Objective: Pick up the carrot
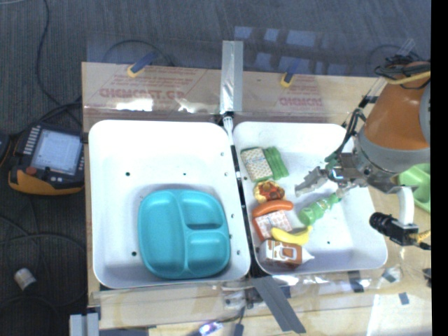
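The carrot point(273, 206) is a small orange piece lying flat near the left wall of the right bin point(350, 250), among other toy foods. My gripper point(313, 180) hangs over the middle of that bin, to the right of the carrot and slightly farther back, apart from it. It is just above a green bottle point(319, 209). Nothing is visibly held in it.
Around the carrot lie a green and white packet point(261, 162), a red and yellow item point(269, 189), a red and white packet point(270, 223), a banana point(290, 236) and a brown carton point(281, 253). A teal divided plate point(185, 234) lies in the left bin point(119, 152).
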Controlling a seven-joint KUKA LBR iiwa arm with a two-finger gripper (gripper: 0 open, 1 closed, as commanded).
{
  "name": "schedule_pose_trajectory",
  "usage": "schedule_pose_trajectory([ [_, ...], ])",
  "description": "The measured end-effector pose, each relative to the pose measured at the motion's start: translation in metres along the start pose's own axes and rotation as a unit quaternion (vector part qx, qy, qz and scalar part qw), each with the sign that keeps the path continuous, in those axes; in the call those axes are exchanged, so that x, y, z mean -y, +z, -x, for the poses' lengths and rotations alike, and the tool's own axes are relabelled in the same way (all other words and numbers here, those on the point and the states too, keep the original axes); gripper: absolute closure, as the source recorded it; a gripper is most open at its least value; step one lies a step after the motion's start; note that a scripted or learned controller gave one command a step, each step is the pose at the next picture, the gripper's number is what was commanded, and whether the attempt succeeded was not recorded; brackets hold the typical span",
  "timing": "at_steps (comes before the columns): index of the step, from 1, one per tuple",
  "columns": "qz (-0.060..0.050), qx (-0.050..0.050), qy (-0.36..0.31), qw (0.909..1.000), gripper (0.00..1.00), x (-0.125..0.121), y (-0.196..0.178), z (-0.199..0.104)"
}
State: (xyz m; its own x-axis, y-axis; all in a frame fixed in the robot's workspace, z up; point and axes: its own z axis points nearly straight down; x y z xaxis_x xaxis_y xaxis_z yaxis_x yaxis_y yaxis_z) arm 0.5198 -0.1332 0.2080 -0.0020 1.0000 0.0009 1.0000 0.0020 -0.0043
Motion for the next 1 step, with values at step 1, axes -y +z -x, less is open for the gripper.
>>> schedule_pose_trajectory([
  [1, 0.000, 0.000, -0.030, 0.9995, 0.00, -0.0017, 0.0452, -0.0313],
])
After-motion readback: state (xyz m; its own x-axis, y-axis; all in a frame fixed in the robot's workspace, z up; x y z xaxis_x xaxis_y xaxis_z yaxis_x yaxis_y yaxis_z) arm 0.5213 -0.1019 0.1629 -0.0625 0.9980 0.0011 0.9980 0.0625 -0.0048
